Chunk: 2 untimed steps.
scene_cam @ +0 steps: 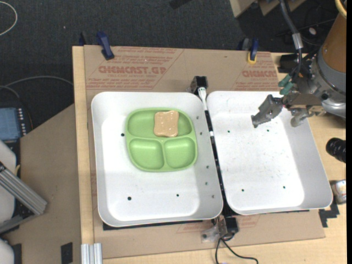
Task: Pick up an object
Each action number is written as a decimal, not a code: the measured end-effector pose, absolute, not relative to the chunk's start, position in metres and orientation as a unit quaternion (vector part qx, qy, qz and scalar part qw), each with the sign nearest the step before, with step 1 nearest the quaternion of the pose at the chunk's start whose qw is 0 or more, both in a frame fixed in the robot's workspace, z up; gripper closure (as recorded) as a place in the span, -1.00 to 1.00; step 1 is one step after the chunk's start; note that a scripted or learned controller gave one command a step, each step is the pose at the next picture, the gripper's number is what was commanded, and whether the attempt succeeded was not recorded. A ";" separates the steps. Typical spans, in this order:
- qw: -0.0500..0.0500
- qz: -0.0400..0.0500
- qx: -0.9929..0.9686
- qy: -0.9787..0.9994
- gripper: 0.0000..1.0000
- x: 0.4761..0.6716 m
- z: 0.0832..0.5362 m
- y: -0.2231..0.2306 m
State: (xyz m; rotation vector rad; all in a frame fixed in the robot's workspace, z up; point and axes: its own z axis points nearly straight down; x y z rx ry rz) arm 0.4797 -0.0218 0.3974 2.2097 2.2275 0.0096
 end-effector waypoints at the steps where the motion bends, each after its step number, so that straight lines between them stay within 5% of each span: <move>1: 0.002 0.002 0.707 0.708 1.00 0.481 0.406 -0.025; 2: -0.002 -0.001 0.704 0.710 1.00 0.479 0.374 0.048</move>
